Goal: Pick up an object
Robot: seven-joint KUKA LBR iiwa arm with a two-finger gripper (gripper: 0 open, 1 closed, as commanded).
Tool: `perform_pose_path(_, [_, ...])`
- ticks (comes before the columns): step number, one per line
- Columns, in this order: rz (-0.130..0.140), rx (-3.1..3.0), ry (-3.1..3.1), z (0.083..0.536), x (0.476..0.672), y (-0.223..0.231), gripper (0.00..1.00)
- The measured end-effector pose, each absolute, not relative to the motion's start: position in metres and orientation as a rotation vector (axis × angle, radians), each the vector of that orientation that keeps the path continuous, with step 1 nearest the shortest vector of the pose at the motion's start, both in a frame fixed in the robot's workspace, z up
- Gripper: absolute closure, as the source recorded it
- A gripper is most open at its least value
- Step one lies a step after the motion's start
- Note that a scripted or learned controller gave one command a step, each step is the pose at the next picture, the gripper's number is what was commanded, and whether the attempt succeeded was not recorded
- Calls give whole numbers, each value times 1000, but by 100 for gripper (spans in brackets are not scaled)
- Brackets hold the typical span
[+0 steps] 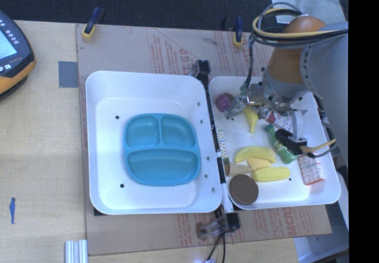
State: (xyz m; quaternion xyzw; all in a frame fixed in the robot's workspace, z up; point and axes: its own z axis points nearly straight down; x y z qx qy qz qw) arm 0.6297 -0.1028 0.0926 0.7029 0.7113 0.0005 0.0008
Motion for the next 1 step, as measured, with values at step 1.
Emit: perform_pose_path(1, [-7,2214,2233,103,627,-107,100])
